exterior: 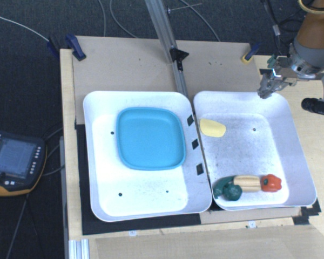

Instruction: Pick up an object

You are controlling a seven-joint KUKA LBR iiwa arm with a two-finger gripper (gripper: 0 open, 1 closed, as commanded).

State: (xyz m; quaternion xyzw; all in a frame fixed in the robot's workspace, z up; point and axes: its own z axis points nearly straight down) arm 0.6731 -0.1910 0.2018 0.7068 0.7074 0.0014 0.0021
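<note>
My gripper (265, 91) hangs over the far rim of the right bin (291, 139), its fingers pointing down close together with nothing visible between them. Inside that bin a yellow piece (212, 128) lies near the left wall. Along the near edge sit a dark green object (228, 190), a tan bun-like piece (247, 183) and a red tomato-like object (270, 183), side by side. All of these lie well below and to the left of the gripper.
The left bin (100, 188) holds a blue square plate (150, 138). A metal pole (162, 26) slants down to the gap between the bins. Blue clamps (74, 47) and a yellow clamp (251, 52) mark the bench's far edge. A tablet controller (13, 161) lies at left.
</note>
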